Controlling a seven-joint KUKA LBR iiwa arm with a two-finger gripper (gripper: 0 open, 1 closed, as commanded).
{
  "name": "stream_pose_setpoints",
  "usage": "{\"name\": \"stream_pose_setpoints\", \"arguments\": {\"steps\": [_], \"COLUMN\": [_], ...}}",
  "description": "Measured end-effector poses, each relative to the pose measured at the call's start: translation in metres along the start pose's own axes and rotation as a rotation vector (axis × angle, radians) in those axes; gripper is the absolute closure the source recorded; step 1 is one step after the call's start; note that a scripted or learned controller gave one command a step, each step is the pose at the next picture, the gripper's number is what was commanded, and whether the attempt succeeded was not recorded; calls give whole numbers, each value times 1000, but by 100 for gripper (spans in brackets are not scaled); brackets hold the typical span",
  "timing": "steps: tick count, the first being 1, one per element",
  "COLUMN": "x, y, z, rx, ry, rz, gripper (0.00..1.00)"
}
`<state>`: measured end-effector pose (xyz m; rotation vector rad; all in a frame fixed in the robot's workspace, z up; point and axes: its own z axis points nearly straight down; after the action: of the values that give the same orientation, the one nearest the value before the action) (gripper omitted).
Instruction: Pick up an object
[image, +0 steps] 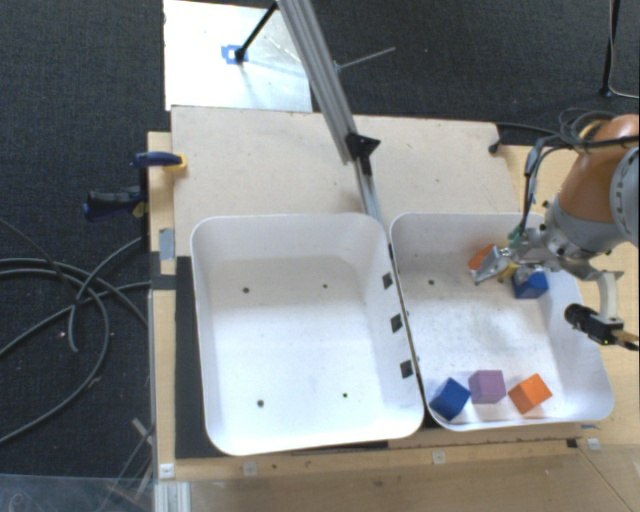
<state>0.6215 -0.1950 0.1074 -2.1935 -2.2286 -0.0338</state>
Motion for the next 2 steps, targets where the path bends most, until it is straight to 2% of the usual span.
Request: {"name": "stream_pose_setpoints", "arguments": {"steps": [1,2], "x": [-6,-8], "y": [48,45], "z": [10,18], "rx": [90,86], "ry": [26,23], "rz": [12,15], "gripper": [0,0]}}
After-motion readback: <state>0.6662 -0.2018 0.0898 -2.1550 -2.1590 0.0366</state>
